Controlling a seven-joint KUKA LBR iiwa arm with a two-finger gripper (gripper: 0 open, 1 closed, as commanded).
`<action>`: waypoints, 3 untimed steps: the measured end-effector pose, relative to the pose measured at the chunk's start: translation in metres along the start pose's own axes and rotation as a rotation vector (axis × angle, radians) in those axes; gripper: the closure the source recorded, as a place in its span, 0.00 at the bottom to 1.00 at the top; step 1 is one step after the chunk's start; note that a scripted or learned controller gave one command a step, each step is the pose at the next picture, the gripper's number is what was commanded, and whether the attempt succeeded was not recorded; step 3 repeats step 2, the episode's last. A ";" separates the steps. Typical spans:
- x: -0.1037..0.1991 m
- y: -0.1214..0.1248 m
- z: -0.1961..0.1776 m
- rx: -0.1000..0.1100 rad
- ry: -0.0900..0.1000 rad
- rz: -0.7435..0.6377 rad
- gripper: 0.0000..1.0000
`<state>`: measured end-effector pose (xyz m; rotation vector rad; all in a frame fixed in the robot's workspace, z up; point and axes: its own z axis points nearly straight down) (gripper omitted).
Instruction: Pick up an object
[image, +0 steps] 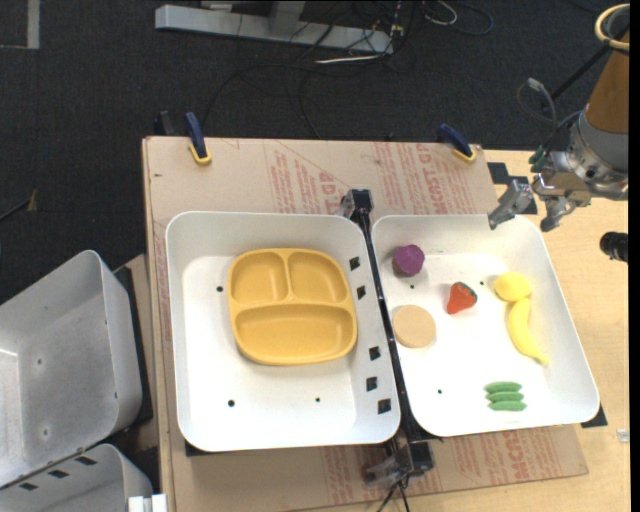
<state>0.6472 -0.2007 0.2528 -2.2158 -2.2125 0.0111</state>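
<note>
My gripper (527, 212) hangs open above the far right corner of the right bin (560, 400), its two fingers spread with nothing between them. Inside that bin lie a purple plum (408, 260), a red strawberry (461, 298), a round tan cookie (414, 326), a yellow lemon (512, 287), a yellow banana (524, 330) and a green pea pod (505, 396). The lemon and banana are the nearest to the gripper, lying in front of it.
The left bin (200, 400) holds a yellow divided plate (293, 305). A black clip strip (378, 330) joins the two bins. Clamps (198, 140) hold the cardboard bench top at the back. A grey container (55, 360) stands at the far left.
</note>
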 end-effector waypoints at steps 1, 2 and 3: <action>0.001 0.002 -0.009 -0.013 -0.003 -0.003 0.00; -0.007 0.009 0.045 -0.008 -0.002 -0.001 0.00; -0.007 0.009 0.045 -0.008 -0.002 -0.001 0.00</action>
